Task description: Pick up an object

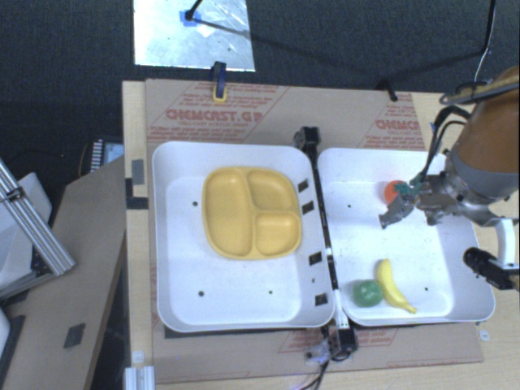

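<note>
Worktop (138, 242): brown board under both bins; its left part is partly covered by metal framing that the picture's edge cuts off.
Writing: red print on the cardboard sheet (276, 104) behind the bins reads "CHEMCAST G P"; it appears once at the left, and again at the right where the letters are partly cut by the bin and hard to read. More red print shows below the bins, mostly hidden.
Foil sheet (193, 21): shiny square on the dark floor at the top, with a blue bit of tape and a thin black rod crossing it.
Left bin (175, 295): shallow and white, holding a yellow divided plate (250, 212) with three compartments, lying flat near the middle.
Divider (318, 226): black clips along the seam where the two bins meet.
Right bin (439, 299): white; my arm reaches over it from the right and hides part of its far edge.
Green ball (366, 292): near the front left corner of the right bin, just beside the banana.
Banana (393, 285): yellow, lying at a slant in the front of the right bin.
Orange-red object (396, 190): small and round, towards the back of the right bin, half hidden behind my fingers; I cannot make out what it is.
My pincer (396, 214): low over the right bin, right beside the orange-red object; how far it is open I cannot tell, and I see nothing held in it.
</note>
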`<state>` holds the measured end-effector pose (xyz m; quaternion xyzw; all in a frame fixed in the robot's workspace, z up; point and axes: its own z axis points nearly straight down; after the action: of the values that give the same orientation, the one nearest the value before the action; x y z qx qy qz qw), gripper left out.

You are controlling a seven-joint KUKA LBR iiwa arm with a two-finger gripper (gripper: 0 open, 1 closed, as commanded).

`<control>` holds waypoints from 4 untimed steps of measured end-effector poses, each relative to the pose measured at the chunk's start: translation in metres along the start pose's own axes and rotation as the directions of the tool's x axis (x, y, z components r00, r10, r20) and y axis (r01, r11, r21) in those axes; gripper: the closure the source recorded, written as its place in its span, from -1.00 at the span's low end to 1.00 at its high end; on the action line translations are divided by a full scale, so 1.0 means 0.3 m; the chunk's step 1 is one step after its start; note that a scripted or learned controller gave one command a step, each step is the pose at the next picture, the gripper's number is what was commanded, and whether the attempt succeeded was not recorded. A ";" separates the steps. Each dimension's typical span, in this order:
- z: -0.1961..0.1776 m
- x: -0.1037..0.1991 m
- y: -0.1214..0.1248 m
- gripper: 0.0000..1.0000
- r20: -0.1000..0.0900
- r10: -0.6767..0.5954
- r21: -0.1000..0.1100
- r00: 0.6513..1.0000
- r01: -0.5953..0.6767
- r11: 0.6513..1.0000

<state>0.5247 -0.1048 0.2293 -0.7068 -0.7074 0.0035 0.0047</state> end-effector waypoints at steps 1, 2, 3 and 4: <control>-0.021 0.001 0.008 -1.00 0.002 -0.003 -0.013 1.000 0.003 1.000; 0.120 -0.003 0.026 -1.00 0.001 0.000 -0.011 1.000 0.000 1.000; 0.276 0.019 0.009 -1.00 0.000 0.000 -0.009 1.000 0.000 1.000; 0.472 0.032 -0.015 -1.00 0.000 0.000 -0.008 1.000 0.000 1.000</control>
<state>0.5186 -0.0949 0.0877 -0.7069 -0.7073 0.0009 0.0019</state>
